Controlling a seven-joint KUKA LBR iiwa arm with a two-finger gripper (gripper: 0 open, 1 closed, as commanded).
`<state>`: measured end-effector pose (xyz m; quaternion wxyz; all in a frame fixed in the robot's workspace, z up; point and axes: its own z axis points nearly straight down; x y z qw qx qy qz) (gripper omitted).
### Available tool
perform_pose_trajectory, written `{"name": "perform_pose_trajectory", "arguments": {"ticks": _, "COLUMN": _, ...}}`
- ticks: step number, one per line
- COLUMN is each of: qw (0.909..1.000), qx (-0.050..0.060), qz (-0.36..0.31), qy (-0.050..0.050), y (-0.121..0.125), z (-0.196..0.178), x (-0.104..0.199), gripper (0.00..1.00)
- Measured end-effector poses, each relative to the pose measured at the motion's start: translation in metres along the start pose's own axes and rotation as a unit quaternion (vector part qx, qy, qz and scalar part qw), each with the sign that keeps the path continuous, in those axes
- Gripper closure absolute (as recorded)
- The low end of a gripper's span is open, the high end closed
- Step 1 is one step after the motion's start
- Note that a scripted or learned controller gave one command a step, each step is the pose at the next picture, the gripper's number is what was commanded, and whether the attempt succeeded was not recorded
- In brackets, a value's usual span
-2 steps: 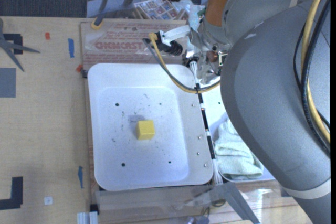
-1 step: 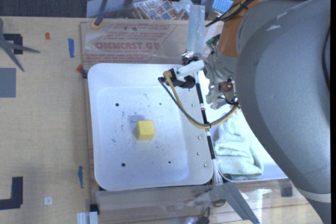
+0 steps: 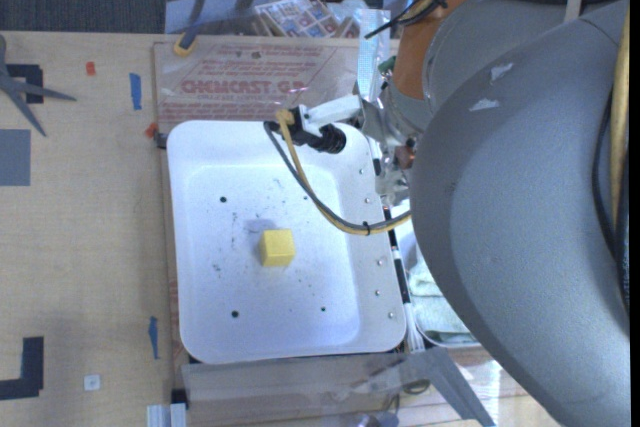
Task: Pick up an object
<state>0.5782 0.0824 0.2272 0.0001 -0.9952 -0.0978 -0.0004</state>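
Yellow in colour, the small cube [image 3: 278, 248] lies on the floor of the left white bin [image 3: 200, 165], near the bin's centre and well apart from all four walls. It rests flat, with one lit top face and a darker side face showing. Dark specks and a few small black dots are scattered over the bin floor around the cube, none touching it. The grey arm [image 3: 530, 205] fills the right side of the camera view, with its orange band [image 3: 440, 5] at the upper edge of the housing. A yellow-and-black cable [image 3: 320, 200] loops from a white fitting with a black end [image 3: 325, 130] above the bin's upper right part down toward the bin's right rim. The jaws are hidden by the arm body, so whether they are released or clenched cannot be told. Behind the bin lies a clear bag with red lettering [image 3: 250, 75] on the tan worktop [image 3: 80, 215]. Blue tape marks [image 3: 135, 91] sit on the worktop to the left.
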Motion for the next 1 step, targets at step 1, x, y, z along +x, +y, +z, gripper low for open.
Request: {"name": "perform_pose_trajectory", "arguments": {"ticks": 1, "qw": 1.0, "qx": 0.0, "qz": 0.0, "qy": 0.0, "y": 0.017, "z": -0.0604, "x": -0.0147, "gripper": 1.0}}
